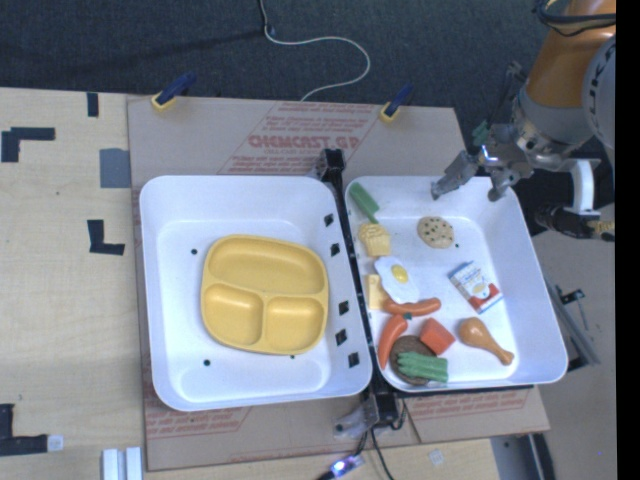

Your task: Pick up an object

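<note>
1. Two white bins sit side by side on the bench; the right bin is the landmark used below, since every loose item lies in it.
2. Its neighbour, the left bin, holds a yellow divided plate, placed flat with its compartments up.
3. Near the right bin's far rim hangs the gripper, its two fingers spread apart with nothing between them. That is the stance for a reach not yet committed, as I judge it.
4. Closest to it, in the right bin's far half, lies a cookie, flat and apart from the rest, so it looks the easiest candidate.
5. Along the right bin's left wall run a green pod, a corn piece and a fried egg.
6. Toward the right bin's near corner things crowd: a sausage, a carrot and a dark patty with greens, touching or overlapping, which would hamper a clean pinch.
7. By the right bin's right side a small carton and a drumstick lie apart from each other.
8. No object has been lifted yet; all rest on the right bin's floor.
</note>
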